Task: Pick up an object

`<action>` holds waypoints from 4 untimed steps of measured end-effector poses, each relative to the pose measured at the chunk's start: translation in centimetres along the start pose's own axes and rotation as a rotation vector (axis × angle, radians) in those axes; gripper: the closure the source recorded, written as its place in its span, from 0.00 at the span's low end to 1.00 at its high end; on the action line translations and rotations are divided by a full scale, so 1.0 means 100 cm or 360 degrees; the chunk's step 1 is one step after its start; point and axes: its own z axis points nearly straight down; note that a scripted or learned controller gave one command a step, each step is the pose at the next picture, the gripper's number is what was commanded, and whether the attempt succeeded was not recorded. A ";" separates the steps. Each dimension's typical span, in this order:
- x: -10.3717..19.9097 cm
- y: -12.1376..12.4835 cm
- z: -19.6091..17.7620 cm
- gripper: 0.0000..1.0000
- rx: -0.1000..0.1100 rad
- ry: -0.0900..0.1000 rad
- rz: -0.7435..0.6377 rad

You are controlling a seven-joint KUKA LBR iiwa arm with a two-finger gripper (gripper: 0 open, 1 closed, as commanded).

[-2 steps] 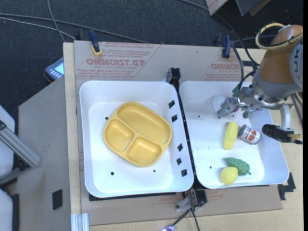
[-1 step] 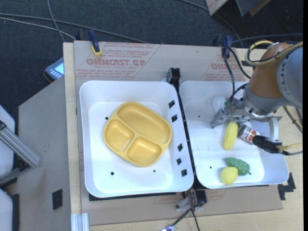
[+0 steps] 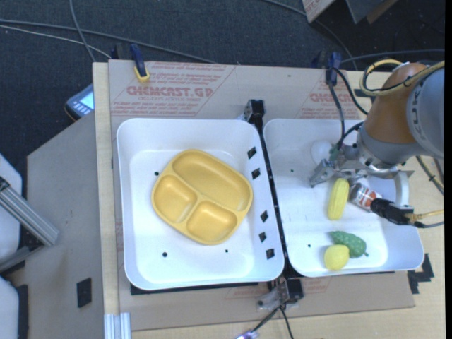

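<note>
In the right bin [image 3: 304, 210] lies a long yellow banana-like piece [image 3: 338, 198], upright in the view. Beside it on the right is a small bottle with a red label [image 3: 364, 195]. Nearer the front edge sit a green leafy toy [image 3: 349, 241] and a yellow lemon-like ball [image 3: 337, 257], touching each other. My gripper [image 3: 332, 171] is low in the right bin, just above the top end of the long yellow piece. The grey arm with its orange band [image 3: 395, 111] reaches in from the right and hides the bin's far right corner.
The left bin [image 3: 134, 189] holds a yellow divided plate [image 3: 202, 195] in its middle. A black divider with clips [image 3: 263, 189] runs between the bins. Cables [image 3: 395, 214] trail over the right bin's right side. Cardboard surrounds both bins.
</note>
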 end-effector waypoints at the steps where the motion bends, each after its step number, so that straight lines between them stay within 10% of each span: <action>1: 0.000 0.001 -0.010 1.00 -0.0001 0.0001 0.0001; 4: -0.009 -0.004 -0.179 1.00 -0.0016 -0.0006 -0.0003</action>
